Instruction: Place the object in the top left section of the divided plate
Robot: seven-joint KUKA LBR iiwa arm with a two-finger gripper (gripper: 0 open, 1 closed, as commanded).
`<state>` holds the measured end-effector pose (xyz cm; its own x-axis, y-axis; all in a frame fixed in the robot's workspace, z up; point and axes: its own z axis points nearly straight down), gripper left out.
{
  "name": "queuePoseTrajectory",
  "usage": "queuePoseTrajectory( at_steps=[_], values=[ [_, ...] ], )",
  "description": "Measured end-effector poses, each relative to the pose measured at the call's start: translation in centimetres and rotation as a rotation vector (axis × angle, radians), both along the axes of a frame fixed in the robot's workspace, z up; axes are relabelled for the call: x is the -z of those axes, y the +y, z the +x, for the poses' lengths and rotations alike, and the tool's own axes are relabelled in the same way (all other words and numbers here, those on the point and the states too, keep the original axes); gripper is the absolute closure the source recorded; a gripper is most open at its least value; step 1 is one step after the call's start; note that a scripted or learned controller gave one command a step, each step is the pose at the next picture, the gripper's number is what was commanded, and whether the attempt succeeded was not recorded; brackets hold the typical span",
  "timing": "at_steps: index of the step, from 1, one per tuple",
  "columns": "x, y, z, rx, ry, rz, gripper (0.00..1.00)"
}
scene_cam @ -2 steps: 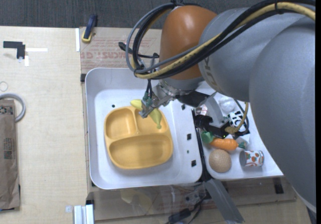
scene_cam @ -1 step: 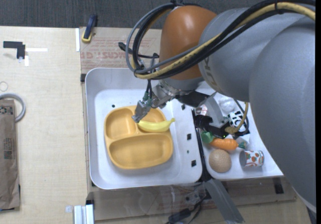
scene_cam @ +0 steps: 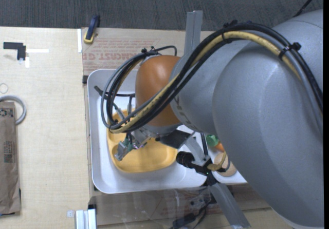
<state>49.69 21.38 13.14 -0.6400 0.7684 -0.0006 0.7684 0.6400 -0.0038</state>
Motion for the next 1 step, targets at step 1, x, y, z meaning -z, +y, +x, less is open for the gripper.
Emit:
queuePoseTrajectory(
  at_steps=[1],
  values=[
    [-13.03, -4.84, 7.61, 0.052, -0.004, 0.000, 0.00]
  ],
)
